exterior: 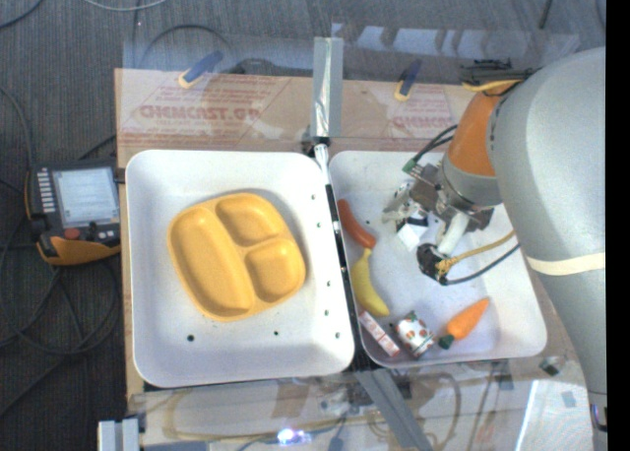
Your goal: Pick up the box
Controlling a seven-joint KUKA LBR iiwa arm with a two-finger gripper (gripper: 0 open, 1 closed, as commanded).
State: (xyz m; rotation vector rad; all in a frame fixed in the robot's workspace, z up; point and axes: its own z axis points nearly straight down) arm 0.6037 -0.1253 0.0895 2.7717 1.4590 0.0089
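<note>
**A:** In the right bin (512,341), where did the box (375,332) sit?

**B:** At about six o'clock on the bin floor, against the near wall. It was a small flat carton with red and white print, lying on its side. Just beside it, toward three o'clock, lay a small can (414,334) with a printed label, close enough that I could not tell whether the two touched.

**A:** And the end effector (418,218)?

**B:** It hung over the upper middle of that bin, roughly at twelve o'clock from the box and well apart from it. The grey arm (561,193) came in from three o'clock, its orange band (474,141) above the wrist. Whether the end effector was wide or narrow I could not tell; cables and metal parts cluttered that spot. Nothing showed in its grip.

**A:** What else lay in that bin?

**B:** A red sausage-shaped toy (355,224) near the left wall at ten o'clock, a banana (368,285) just below it, and a carrot (465,320) toward four o'clock, its green end pointing at the can.

**A:** The left bin (157,341)?

**B:** It held a yellow divided plate (237,254) with three compartments, near the centre. At nine o'clock, off the tabletop (226,114), a handheld controller (74,208) with a screen lay on the floor.
</note>
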